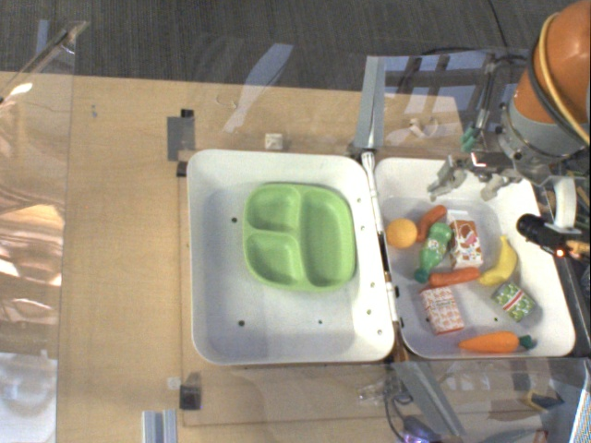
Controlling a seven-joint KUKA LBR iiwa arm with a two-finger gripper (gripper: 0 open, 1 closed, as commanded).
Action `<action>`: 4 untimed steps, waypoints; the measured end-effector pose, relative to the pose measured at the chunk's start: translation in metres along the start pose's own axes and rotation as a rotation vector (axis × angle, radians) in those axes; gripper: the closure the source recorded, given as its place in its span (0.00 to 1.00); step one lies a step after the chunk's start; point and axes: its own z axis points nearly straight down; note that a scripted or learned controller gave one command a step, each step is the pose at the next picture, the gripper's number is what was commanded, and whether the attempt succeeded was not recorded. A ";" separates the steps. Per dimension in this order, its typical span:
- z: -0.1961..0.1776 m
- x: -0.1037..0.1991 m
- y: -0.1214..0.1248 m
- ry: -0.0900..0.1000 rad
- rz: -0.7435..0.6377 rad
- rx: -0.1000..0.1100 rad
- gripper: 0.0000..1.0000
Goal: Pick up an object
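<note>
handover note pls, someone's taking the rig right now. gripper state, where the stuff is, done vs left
Gripper: over the far edge of the right bin, fingers spread, nothing between them.

Right bin holds everything graspable: orange, green bottle, two small cartons, banana, green-patterned packet, carrot at the near edge, two more orange-red pieces, likely carrots or sausages.

Left bin: just the green divided plate.

Done: nothing picked up yet.
Left: descend on one item, close, lift. The carrot at the near edge sits apart from the cluster, probably the easiest grasp.
</note>
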 end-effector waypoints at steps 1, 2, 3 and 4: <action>0.123 -0.019 0.040 0.000 -0.200 0.002 0.00; 0.168 -0.045 0.030 -0.002 -0.298 -0.014 0.00; 0.154 -0.045 0.034 -0.008 -0.300 -0.025 1.00; 0.039 -0.015 0.074 -0.001 -0.028 -0.002 1.00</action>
